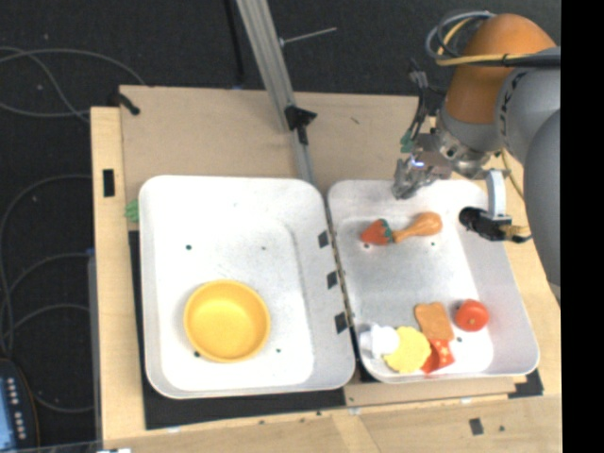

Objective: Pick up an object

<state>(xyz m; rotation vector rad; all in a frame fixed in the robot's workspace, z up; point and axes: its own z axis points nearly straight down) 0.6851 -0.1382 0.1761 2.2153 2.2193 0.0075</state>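
My gripper (407,183) hangs over the far edge of the right bin (491,281), with nothing seen in it. Just in front of it, a tan club-shaped toy with a red and green end (401,229) lies across the bin's far half. At the near end of that bin sit a red ball (471,315), an orange-brown block (434,320), a yellow lumpy piece (411,349), a white piece (380,339) and a small red piece (440,357). A yellow bowl (226,320) stands in the left bin (236,215), near its front.
A slanted metal pole (274,74) rises from behind the gap between the bins. Black clips (336,279) line the seam between the two bins. The grey arm (528,111) fills the upper right.
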